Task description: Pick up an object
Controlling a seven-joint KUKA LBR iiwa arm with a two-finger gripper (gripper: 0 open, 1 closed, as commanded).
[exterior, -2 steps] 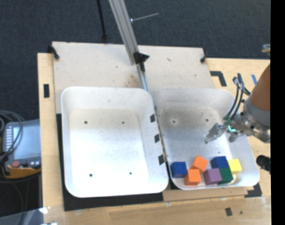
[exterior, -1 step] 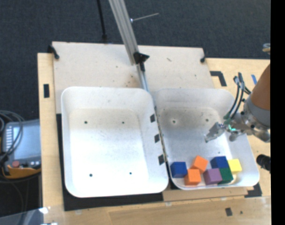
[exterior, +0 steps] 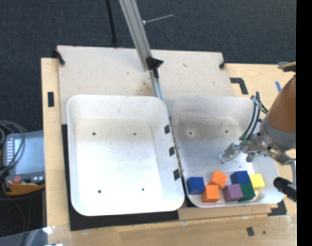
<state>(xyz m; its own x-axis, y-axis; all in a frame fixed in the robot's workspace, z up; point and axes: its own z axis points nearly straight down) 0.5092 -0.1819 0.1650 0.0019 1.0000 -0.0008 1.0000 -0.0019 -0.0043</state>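
Note:
Several small blocks lie clustered at the near edge of the right bin (exterior: 207, 111): a blue block (exterior: 195, 184), two orange blocks (exterior: 220, 178) (exterior: 211, 192), a purple block (exterior: 232, 192), a second blue block (exterior: 240, 177), a green block (exterior: 248, 191) and a yellow block (exterior: 257, 181). My gripper (exterior: 229, 152) hangs over the right bin's right half, just above and behind the cluster, pointing left. Nothing is seen in its grasp. The arm's orange band (exterior: 285, 109) is at the right edge.
The left bin (exterior: 120, 152) sits beside the right one, with a raised rim between them. A slanted metal rail (exterior: 138, 29) crosses the back board. A grey box with cables (exterior: 20, 158) lies off the bench to the left.

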